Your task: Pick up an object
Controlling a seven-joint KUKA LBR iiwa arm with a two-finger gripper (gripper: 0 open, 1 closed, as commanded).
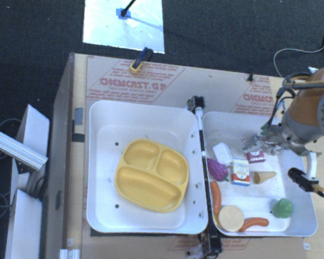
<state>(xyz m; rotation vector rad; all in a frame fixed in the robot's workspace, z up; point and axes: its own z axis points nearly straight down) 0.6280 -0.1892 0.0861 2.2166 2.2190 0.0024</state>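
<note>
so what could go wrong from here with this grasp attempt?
1. The gripper hangs low over the right white bin beside the small red-and-white carton; a slightly off descent would likely push it aside.
2. The toys sit tightly packed: the white block, purple grape bunch and small juice box nearly touch, so a double grab or a knock seems possible.
3. The gripper is near the bin's far wall, so the fingers might clip it.

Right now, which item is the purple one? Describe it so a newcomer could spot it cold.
Look at the right bin, the one crowded with toy food, not the left bin with the yellow tray. Along its left wall, about halfway down, lies the purple grape bunch, just below a white block and left of a small carton. It is the one purple, knobbly piece there.
</note>
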